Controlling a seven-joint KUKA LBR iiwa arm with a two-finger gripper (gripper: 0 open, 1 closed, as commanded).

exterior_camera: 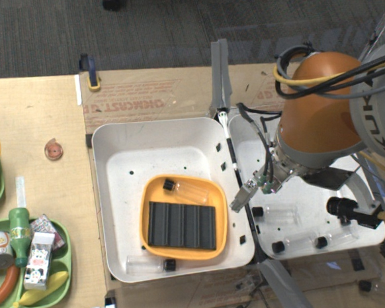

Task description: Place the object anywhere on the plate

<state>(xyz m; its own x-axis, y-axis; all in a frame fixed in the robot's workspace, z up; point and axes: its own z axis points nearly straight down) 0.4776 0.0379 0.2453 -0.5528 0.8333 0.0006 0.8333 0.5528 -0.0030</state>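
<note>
An orange plate [184, 217] lies in the left bin [116, 189]. A black ridged block [181, 225] rests flat on the plate. A clear tube with a black cap [185, 189] lies on the plate's far rim. My gripper [244, 197] hangs low over the wall between the two bins, just right of the plate, with the orange wrist band above it. Nothing shows in its grasp.
Another clear capped tube [150, 264] lies at the left bin's near wall. The right bin [365, 236] holds a clear tube [281, 213] and small black-capped pieces [277, 247] [322, 242]. A green tray [57, 287] of toy food stands far left.
</note>
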